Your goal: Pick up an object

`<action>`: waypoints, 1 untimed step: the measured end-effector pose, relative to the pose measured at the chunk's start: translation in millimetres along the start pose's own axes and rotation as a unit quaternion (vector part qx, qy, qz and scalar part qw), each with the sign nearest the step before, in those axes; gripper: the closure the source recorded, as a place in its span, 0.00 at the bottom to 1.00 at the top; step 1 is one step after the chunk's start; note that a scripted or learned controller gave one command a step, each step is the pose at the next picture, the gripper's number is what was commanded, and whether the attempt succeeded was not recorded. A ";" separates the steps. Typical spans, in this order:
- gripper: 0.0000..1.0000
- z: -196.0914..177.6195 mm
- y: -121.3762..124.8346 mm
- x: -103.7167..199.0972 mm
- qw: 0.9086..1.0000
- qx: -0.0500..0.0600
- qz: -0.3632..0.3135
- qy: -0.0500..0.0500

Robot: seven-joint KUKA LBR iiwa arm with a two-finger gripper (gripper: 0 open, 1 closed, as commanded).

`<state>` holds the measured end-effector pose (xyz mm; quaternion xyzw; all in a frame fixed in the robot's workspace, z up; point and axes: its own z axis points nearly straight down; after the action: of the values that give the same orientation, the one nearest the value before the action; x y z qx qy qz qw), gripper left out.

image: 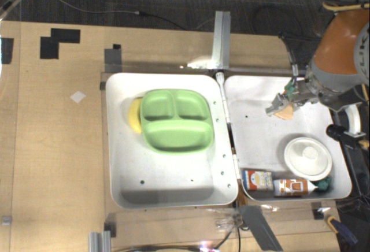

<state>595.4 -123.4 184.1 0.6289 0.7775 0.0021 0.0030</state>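
Two bins on the surface [52, 147], and I read the pick as partly done. The fingers [281, 104] sit over the right bin [254, 147], near its far edge, with a small tan piece [285, 113] right at the tips. It looks pinched between them, so I'd call it gripped, but I can't tell if it's lifted off the bin floor yet. Left to do: raise it clear and confirm it stays in the grip.

Other candidates are untouched: white bowl [308, 156] toward the right bin's near right corner, a bottle [295, 187] and a small carton [258, 180] lying along its near edge. Left bin [121, 152] has a green tray [175, 119] with something yellow [134, 115] poking out from under its left side.

Arm [341, 54] comes in from the right, orange band up high, wrist angled down and left toward the bin's far edge.
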 end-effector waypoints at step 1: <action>1.00 -27.3 -24.4 21.4 0.999 0.002 0.032 0.000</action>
<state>566.8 -107.6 211.2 0.6538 0.7567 0.0013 0.0015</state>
